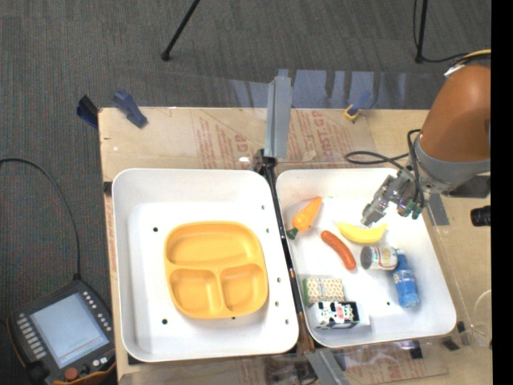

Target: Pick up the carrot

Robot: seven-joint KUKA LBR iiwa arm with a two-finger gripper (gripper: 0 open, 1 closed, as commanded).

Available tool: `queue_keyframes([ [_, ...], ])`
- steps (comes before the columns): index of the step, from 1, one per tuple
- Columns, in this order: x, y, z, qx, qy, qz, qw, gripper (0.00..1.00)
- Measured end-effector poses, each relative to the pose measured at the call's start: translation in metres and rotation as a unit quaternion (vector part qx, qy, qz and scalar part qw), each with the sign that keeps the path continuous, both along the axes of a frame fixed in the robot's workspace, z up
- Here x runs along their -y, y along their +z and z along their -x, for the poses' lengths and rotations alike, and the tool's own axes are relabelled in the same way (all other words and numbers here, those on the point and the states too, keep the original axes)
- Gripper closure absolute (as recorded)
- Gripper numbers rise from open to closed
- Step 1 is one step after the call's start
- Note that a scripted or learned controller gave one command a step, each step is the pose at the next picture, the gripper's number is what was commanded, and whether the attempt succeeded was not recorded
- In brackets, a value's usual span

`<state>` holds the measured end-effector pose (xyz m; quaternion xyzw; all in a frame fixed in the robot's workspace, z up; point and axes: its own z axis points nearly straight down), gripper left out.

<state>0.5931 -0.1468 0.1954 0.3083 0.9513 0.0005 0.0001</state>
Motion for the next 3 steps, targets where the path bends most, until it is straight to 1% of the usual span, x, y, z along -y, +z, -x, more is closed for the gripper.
queue_keyframes([
  [1,0.000,0.000,0.000,0.000,0.000,-0.0001,1.0000,0.00],
  [2,-0.047,-0.098,-0.019,-0.001,0.069,-0.0005,0.9976,0.00],
  [3,-0.024,-0.108,-0.040,0.000,-0.059,0.0000,0.9983,0.00],
])
